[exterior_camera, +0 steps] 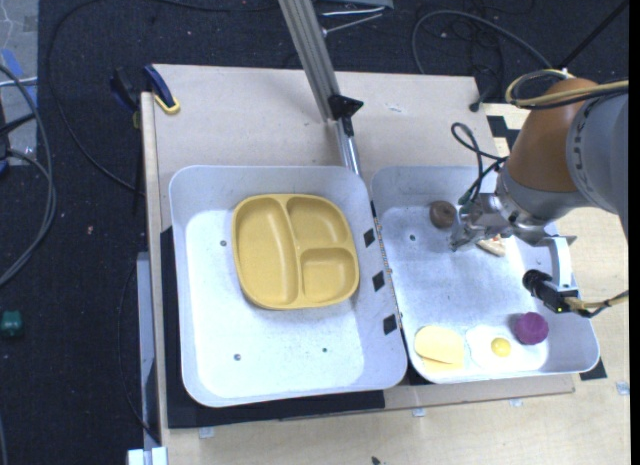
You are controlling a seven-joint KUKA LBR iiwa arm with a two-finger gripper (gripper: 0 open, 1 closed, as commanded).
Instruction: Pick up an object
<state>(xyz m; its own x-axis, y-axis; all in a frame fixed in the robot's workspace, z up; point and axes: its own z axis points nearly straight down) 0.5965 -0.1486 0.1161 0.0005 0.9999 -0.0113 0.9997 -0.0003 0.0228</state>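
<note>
The grey arm reaches in, wrist bent down, gripper [468, 231] low in the right bin [440, 283]; its grip cannot be told. A brown round object [441, 215] sits just beside it.

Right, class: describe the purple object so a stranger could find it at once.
Look in the right-hand bin, the one beside the bin holding the yellow divided plate. Go to its near right corner. The purple object sits there, right of the fried egg, the one purple thing there.
</note>
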